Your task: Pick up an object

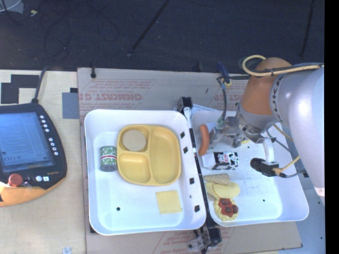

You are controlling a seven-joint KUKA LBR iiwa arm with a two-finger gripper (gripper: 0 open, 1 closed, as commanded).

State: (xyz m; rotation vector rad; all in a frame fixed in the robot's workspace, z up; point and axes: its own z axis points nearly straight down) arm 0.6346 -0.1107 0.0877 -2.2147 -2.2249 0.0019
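The gripper [225, 134] hangs low over the right bin [275, 205], near the sausage [203, 139] and just above the small carton [226, 159], probably to pick one of them. I cannot tell its state. Nothing is seen held in it.

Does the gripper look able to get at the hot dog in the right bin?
Probably yes. The gripper hangs just right of the hot dog, which lies uncovered by the bin's left wall; that wall may crowd it.
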